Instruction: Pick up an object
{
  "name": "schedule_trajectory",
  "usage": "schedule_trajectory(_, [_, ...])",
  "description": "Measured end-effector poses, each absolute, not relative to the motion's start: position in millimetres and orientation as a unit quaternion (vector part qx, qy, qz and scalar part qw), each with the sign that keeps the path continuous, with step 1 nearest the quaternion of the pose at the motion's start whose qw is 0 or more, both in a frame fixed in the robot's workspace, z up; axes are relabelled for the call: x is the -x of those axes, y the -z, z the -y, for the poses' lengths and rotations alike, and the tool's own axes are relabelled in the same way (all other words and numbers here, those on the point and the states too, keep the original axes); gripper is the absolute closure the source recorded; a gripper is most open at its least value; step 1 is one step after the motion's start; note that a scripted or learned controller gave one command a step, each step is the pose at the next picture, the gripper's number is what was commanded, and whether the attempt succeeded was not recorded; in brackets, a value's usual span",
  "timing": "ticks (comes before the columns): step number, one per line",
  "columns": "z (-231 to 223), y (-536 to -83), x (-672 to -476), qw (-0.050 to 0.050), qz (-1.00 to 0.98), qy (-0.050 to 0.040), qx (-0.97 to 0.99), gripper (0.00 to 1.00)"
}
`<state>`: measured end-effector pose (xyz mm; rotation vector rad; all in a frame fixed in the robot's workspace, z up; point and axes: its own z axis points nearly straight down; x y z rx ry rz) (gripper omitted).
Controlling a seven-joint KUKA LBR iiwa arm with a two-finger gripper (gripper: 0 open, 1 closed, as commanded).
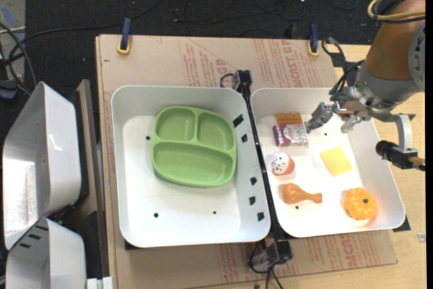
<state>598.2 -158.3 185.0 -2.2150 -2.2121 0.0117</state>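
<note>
The right bin point(389, 176) holds a small purple and orange carton point(289, 130), a white ball with red spots point(281, 164), a yellow slice point(335, 161), an orange toy drumstick point(301, 195) and an orange pumpkin point(359, 204). My gripper point(335, 121) hovers over the bin's far part, just right of the carton and above the yellow slice. Its fingers are spread open with nothing between them; the left fingertip point(318, 120) points toward the carton without touching it.
The left bin point(135, 213) contains a green divided plate point(195, 147). A black divider point(254, 145) runs between the bins. Two clamps point(124, 37) hold the cardboard base at the back. White tubs point(37, 159) stand at the far left.
</note>
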Motion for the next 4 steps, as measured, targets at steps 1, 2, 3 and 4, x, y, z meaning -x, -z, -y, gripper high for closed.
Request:
schedule_trajectory(1, [158, -192, -601.5, 0.000, 0.708, 0.0000, 0.707, 0.00])
schedule_trajectory(2, [153, -147, -596.5, 0.002, 0.707, -0.0013, 0.707, 0.00])
schedule_trajectory(3, [152, -94, -595.9, 0.002, 0.707, -0.0013, 0.707, 0.00])
schedule_trajectory(4, [152, -107, -597.0, 0.000, 0.707, 0.0000, 0.707, 1.00])
